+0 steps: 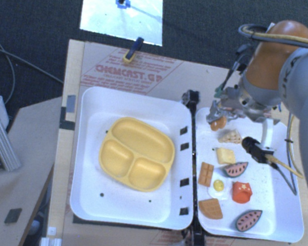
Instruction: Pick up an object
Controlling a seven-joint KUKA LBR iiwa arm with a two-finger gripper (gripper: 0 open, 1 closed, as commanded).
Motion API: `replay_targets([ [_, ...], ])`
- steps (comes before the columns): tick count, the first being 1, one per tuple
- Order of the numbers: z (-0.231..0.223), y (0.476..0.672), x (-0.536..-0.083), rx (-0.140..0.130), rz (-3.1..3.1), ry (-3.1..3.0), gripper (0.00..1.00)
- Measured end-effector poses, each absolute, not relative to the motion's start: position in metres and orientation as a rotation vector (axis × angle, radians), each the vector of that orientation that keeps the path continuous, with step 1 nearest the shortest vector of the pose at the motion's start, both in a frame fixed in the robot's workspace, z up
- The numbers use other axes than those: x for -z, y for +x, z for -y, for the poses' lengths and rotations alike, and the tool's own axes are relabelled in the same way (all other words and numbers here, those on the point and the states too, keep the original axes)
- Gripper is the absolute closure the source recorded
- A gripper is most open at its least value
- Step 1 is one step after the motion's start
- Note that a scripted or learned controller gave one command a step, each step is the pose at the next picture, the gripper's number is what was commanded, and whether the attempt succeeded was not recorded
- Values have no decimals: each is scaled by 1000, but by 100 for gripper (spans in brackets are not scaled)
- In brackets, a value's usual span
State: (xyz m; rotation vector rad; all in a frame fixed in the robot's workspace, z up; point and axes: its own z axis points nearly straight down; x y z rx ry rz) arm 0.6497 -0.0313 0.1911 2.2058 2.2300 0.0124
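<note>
My gripper (219, 113) hangs low over the far left corner of the right bin (293, 226). A small orange toy food piece (218, 124) lies directly under its tip, touching it or very close. Around it in this bin lie several toy foods: a beige piece (231, 137), a yellow cheese square (225, 156), a watermelon slice (235, 169), a brown waffle bar (206, 174), a fried egg (218, 186), a red piece (242, 192), an orange wedge (210, 209) and a second watermelon slice (248, 220).
The left bin (83, 195) holds a yellow divided plate (136, 153). A black divider (191, 165) runs between the bins. A black part with a yellow cable (257, 150) reaches over the right bin below the arm (300, 67). A white sheet (124, 6) lies at the back.
</note>
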Motion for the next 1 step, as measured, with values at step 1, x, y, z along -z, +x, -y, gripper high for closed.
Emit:
replay_targets([
  [1, -48, 670, -246, -12, -2231, 2204, 100],
])
